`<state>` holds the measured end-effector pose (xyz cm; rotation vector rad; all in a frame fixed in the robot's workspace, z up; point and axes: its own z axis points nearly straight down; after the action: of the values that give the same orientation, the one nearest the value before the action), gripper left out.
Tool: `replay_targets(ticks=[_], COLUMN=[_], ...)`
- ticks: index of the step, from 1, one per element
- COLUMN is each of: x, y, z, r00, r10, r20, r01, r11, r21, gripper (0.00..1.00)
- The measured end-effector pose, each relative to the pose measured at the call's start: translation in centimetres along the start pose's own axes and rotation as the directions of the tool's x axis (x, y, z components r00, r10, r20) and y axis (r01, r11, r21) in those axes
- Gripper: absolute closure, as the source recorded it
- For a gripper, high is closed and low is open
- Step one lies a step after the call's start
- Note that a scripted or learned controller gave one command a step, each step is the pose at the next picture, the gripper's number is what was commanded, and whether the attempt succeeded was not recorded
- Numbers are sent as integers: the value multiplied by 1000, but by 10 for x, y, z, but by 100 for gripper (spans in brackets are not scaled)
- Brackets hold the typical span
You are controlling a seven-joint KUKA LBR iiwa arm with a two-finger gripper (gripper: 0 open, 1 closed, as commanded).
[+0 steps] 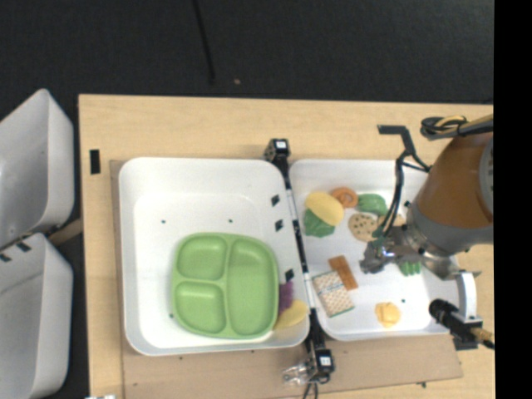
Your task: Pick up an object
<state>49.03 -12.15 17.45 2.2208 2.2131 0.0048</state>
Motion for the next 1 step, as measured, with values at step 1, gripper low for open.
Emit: replay_targets(ticks=[1], x=[-53], y=[44], z=[77], r00=[1000], r10=[-1], r20=[2], r01=[1], r11=[1000], r21=[5], gripper=[100])
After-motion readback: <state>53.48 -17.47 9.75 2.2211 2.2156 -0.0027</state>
